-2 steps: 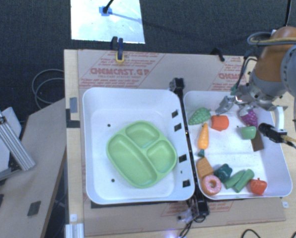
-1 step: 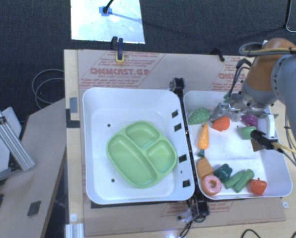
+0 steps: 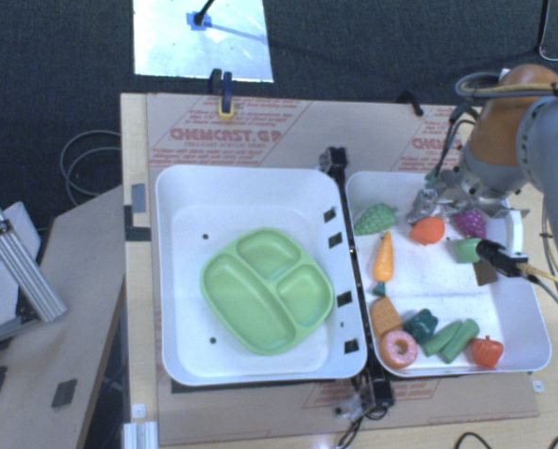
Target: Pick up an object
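The right bin (image 3: pixel 527 321) holds several toy foods. My gripper (image 3: pixel 430 204) hangs low at the bin's far side, directly over a round orange-red fruit (image 3: pixel 427 231) and close to or touching its top. Purple grapes (image 3: pixel 469 222) lie just right of that fruit. A bumpy green fruit (image 3: pixel 374 218) lies to its left. An orange carrot (image 3: pixel 383 256) lies nearer the divider. Whether the gripper has hold of anything is hidden by the wrist.
The left bin (image 3: pixel 181 204) holds a green divided plate (image 3: pixel 267 291). At the right bin's near side lie a pink donut (image 3: pixel 398 348), a brown wedge (image 3: pixel 385 314), a green pickle (image 3: pixel 450 338) and a red tomato (image 3: pixel 487 351). A green block (image 3: pixel 466 248) lies by the arm's cable.
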